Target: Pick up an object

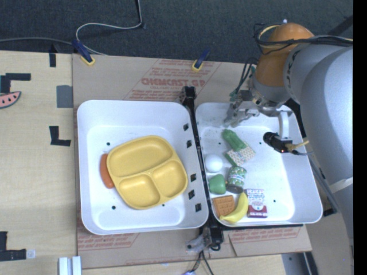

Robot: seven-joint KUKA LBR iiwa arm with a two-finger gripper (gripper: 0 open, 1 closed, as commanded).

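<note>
In the right bin (298, 193) several small objects lie along its left side: a green pickle (233, 138), a white egg (214, 164), a green pepper (217, 183), a small can (235, 177), a banana (238, 208). The gripper (236, 114) hangs over the bin's far part, just above the pickle; whether its jaws are spread I cannot tell. The left bin (92, 119) holds a yellow divided plate (147, 171).

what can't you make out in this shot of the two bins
- Jaws of the gripper, camera view: too small and blurred against the right bin to judge.
- Orange item in the left bin: mostly hidden under the yellow divided tray.
- Small can and red carton: labels too small to read.
- Waffle-like piece: partly covered by the banana.
</note>
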